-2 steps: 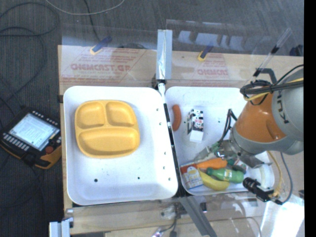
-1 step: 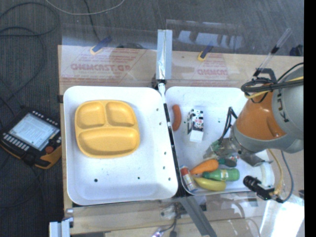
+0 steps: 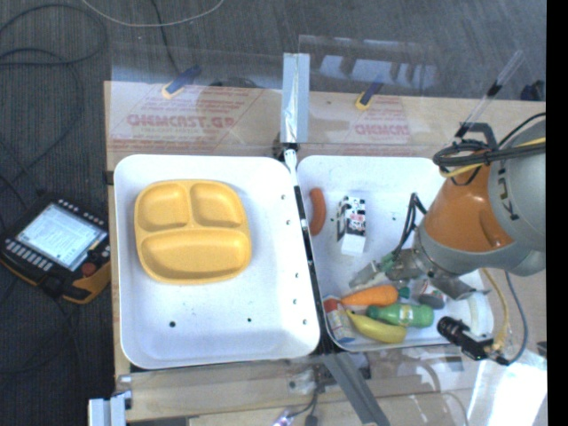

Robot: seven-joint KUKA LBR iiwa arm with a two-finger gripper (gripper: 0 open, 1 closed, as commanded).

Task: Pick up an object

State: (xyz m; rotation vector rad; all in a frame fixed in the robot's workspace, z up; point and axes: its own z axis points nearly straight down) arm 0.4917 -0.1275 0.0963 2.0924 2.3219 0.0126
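Note:
The right bin holds several small objects. An orange-red sausage lies along its left wall, and a small white carton sits just right of it. At the bin's front a carrot, a green bottle and a yellow banana lie packed together, with a small can at their left. My gripper hangs low under the orange wrist band, just above and behind the carrot and bottle. The arm hides the bin's right part.
The left bin holds a yellow divided plate in its rear half. A raised divider separates the two bins. Black cables loop off the wrist. A teach pendant lies on the floor at the left.

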